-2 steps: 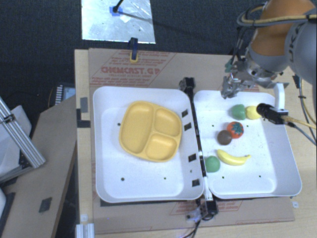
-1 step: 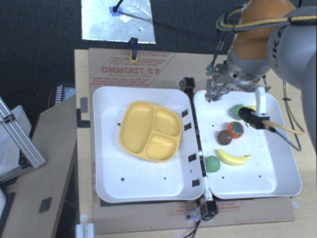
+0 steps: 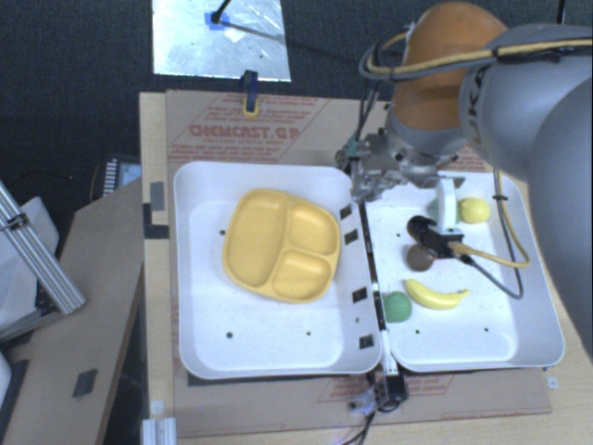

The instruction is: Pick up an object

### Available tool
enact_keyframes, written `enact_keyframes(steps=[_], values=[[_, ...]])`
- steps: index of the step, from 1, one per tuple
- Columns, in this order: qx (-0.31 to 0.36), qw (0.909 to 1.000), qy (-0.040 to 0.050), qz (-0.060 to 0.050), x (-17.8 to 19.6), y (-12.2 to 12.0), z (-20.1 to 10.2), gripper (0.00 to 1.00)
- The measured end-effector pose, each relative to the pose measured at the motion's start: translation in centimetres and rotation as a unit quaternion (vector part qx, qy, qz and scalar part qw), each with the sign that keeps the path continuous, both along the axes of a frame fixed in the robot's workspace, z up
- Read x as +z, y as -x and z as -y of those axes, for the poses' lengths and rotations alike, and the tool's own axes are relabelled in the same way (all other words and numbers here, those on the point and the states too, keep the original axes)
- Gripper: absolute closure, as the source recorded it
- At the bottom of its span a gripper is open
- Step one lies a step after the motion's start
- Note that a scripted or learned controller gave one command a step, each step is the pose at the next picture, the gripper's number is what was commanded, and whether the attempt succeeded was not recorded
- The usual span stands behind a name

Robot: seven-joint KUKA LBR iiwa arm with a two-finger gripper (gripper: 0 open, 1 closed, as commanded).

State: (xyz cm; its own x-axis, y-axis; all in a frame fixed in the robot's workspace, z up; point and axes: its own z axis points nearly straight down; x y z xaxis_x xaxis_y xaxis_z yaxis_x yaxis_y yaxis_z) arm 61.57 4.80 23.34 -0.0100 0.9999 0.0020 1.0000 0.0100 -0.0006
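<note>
- The grey arm (image 3: 542, 100) reaches in from 3 o'clock, its orange band (image 3: 443, 63) above the far edge of the right bin (image 3: 519, 341).
- The gripper (image 3: 366, 182) hangs at the right bin's 11 o'clock corner, right over the top end of the divide between the two bins.
- Open or shut? It cannot be told from this slant: the wrist hardware masks it, and nothing is seen held.
- Now the pickings in the right bin. A yellow lemon (image 3: 474, 210) sits at 12 o'clock from the bin's middle, near the far wall.
- A small brown object (image 3: 419, 260) lies at 9 o'clock from the middle, apart from the gripper, which is at its 11 o'clock.
- The banana (image 3: 435, 295) lies on its side at 7 o'clock, curve upward, just below the brown object.
- A green ball (image 3: 397, 306) rests at 8 o'clock, touching or all but touching the banana's left tip, close to the divide.
- Over in the left bin (image 3: 199, 341), a yellow divided plate (image 3: 278, 244) lies flat near the middle, turned a little, with three compartments facing up.
- Both bins sit on a cardboard sheet (image 3: 241, 128) with red print.
- At 12 o'clock beyond the cardboard, a shiny silver sheet (image 3: 220, 24) lies on the dark floor.
</note>
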Motion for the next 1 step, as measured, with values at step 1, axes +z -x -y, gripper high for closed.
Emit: enact_keyframes(steps=[1], values=[[0.000, 1.0000, 0.0000, 0.000, 0.61, 1.40, -5.14, 1.00]])
